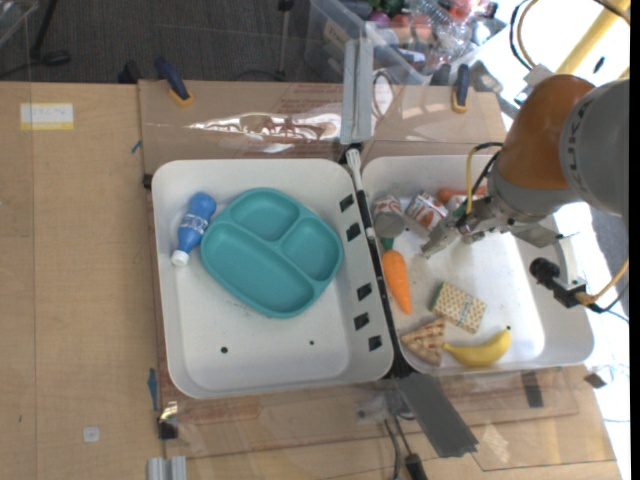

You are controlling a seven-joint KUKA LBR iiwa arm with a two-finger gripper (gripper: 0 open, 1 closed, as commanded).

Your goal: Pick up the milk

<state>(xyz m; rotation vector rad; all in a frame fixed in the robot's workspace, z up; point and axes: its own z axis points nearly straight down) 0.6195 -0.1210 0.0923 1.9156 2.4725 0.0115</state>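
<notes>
Down at the near edge of the right bin [560, 343], a yellow banana [480, 349] lies along the front wall, and just to its left sits a toasted sandwich wedge [424, 338], the two close together. A little farther in, a tan cracker-like square [459, 306] rests tilted above the banana. Left of that, an orange carrot [398, 280] lies lengthwise near the divider between the bins, green end pointing away from the camera.

Over in the left bin [190, 348], a teal divided plate [271, 250] takes up the middle, three compartments showing. Just beside its left rim lies a blue bottle [192, 226] with a white cap, tipped on its side, cap toward the near-left.

Back to the right bin, mid-depth: the gripper [437, 242] hangs low over the white floor, grey fingers angled down to the left. Whether those fingers are spread or pressed together, I cannot tell from this angle; nothing is visibly caught between them. Behind it the grey arm [590, 148] with its orange band [535, 133] sweeps in from the right.

Just beyond the fingertips, against the far wall, is the milk [427, 209], a small red-and-white carton lying on its side, near the gripper but apart from it. Left of it sits a similar red-and-white packet [388, 207], with a grey round item [388, 226] just in front.
</notes>
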